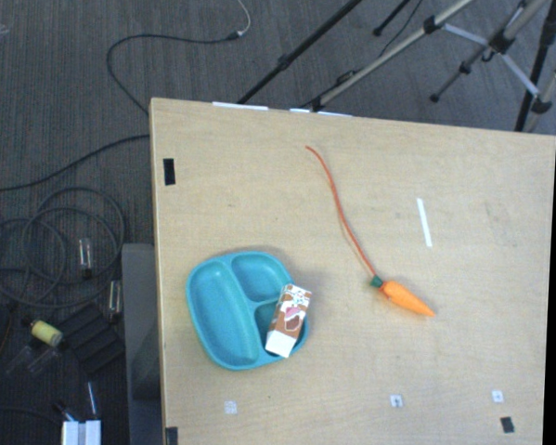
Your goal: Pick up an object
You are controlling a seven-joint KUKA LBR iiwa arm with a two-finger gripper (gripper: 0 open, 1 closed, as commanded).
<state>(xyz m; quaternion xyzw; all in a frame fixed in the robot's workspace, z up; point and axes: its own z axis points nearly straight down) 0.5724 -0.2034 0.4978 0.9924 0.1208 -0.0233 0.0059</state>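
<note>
**Tray, carton and carrot on a pale bench**

A glossy turquoise plastic tray (225, 309) with rounded corners and three compartments is seen left of centre on the light wooden bench (438, 365). A small brown-and-white carton (289, 320) is propped in its lower right compartment, tilted over the rim. To the right, well apart, an orange toy carrot (405, 297) is laid flat, a thin orange cord (339, 209) trailing from its green end. A short white strip (425, 222) is found further right. The state of the pincer cannot be told.

Carton (289, 321) print seemingly illegible
</note>
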